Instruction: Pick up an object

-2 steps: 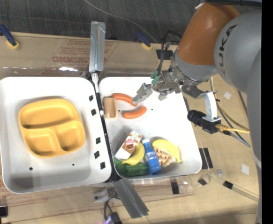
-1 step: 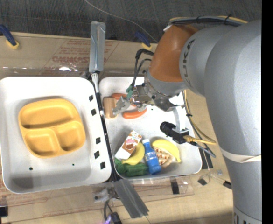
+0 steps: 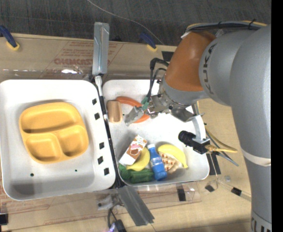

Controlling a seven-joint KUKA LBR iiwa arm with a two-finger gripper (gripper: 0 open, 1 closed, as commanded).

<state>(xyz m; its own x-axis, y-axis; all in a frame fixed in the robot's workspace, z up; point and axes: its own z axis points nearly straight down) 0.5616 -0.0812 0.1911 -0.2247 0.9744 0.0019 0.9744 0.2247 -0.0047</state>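
My gripper hangs low over the upper left part of the right bin, pointing left. An orange carrot-shaped toy lies right by its tip, partly hidden under it, and a bit of orange shows below the gripper too. A tan wooden cylinder stands just left of the gripper against the bin's left wall. Whether the gripper touches the orange toy is hidden from this angle.
At the right bin's front lie a small printed packet, a yellow banana, a blue bottle, a yellow taco-like toy and a green item. The left bin holds a yellow divided tray.
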